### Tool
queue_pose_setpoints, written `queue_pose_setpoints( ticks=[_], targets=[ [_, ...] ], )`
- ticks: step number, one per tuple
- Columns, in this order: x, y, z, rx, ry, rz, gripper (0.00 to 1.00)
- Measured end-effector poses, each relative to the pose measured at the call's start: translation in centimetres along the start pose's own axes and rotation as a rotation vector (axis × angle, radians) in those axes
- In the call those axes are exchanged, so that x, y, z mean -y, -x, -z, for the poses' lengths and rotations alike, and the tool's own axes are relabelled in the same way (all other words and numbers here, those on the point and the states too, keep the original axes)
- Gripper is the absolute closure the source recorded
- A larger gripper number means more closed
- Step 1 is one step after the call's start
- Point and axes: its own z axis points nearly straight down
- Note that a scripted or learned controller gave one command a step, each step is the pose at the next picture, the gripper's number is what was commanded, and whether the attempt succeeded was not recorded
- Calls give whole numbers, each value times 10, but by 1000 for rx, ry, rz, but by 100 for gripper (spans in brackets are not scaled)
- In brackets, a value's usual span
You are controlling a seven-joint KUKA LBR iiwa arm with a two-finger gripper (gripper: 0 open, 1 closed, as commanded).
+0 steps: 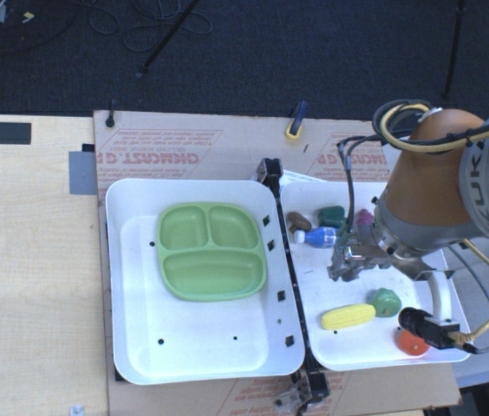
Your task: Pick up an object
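The arm reaches in from the right and stands over the right bin. The gripper points down at the middle of that bin, above bare white floor. How far the gripper is spread cannot be determined from this angle.

Candidate objects, all in the right bin:
- Bottle: blue and white, lying on its side, just beyond the gripper toward the far wall.
- Brown piece: touching or just beside the bottle's left end, near the wall shared with the left bin.
- Dark green piece: just behind the bottle.
- Pink piece: beside the dark green piece, partly hidden by the arm.
- Corn: yellow, lying flat, near the front wall, below the gripper in the view and apart from it.
- Green lump: just right of the corn.
- Orange ball: in the front right corner.

The left bin holds a plate, light green, with three compartments, lying flat toward the far side
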Motion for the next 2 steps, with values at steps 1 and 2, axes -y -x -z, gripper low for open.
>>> queue_pose_setpoints(
  ticks=[1,2],
  targets=[
    [0,-13,-5,0,1,2,100],
    [-2,0,5,1,3,0,100]
  ],
)
